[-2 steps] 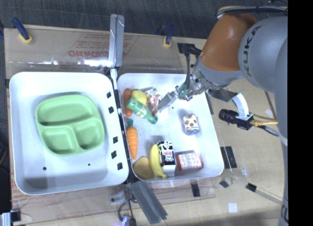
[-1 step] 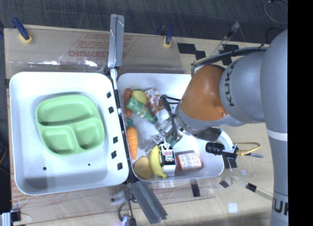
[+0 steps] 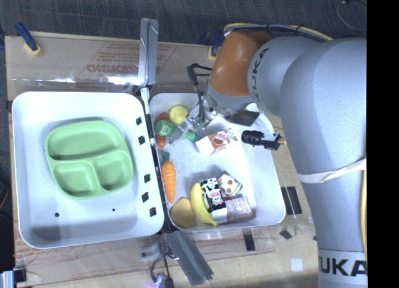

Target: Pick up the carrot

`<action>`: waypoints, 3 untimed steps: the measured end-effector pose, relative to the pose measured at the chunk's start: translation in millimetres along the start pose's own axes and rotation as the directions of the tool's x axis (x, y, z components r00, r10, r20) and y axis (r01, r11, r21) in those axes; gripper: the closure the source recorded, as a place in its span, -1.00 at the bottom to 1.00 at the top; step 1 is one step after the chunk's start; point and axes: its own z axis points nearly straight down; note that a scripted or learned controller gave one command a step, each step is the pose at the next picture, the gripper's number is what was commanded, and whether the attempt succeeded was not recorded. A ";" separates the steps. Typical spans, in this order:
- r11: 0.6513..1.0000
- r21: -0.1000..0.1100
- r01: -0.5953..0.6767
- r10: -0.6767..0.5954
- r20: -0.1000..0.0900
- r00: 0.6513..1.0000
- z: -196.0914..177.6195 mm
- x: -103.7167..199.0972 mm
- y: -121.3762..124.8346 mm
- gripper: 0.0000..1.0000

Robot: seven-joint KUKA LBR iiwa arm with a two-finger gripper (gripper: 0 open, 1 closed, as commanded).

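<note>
The gripper (image 3: 187, 129) hung low in the right bin (image 3: 269, 184), amid a yellow lemon (image 3: 178, 114), a red-and-green toy (image 3: 164, 126) and a white carton (image 3: 214, 141). I couldn't tell how it was set. One tapered orange carrot (image 3: 168, 179) lay apart against the left wall, just above a banana (image 3: 201, 205). One green three-compartment tray (image 3: 89, 158) sat in the left bin (image 3: 31, 218).

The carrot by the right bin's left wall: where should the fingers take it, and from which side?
Grip the carrot across its thick upper half, coming straight down. It lies flat, lengthwise along the bin wall, so that side looks tight; the banana sits clear to its right.
</note>
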 end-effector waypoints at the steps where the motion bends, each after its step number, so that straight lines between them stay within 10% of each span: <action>1: 0.999 0.001 0.035 -0.035 -0.001 0.999 -8.9 -18.0 -5.2 -1.00; 2: 1.000 0.000 0.001 -0.001 0.000 1.000 -8.0 -0.3 -87.2 -1.00; 3: 0.988 0.001 -0.157 0.157 0.003 0.988 -0.4 64.5 -78.2 -1.00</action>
